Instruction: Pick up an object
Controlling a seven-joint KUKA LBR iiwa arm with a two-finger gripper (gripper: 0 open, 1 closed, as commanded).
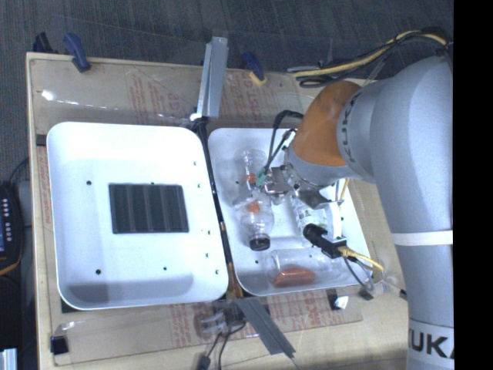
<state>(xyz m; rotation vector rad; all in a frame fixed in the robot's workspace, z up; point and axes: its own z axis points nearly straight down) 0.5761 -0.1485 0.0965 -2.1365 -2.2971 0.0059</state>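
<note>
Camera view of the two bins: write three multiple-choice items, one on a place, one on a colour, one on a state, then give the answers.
1. Where does the arm reach down?
A. left bin
B. right bin
C. onto the bench in front of the bins

2. What colour is the grate in the left bin's floor?
A. dark
B. orange
C. white

3. How does the clear bottle lie?
A. upright
B. on its side
C. on the left bin's rim

Answers:
1 B, the end effector hangs over the right bin.
2 A, the dark grate sits in the left bin.
3 B, the clear bottle lies flat, its dark cap toward the bin's near edge.
</note>
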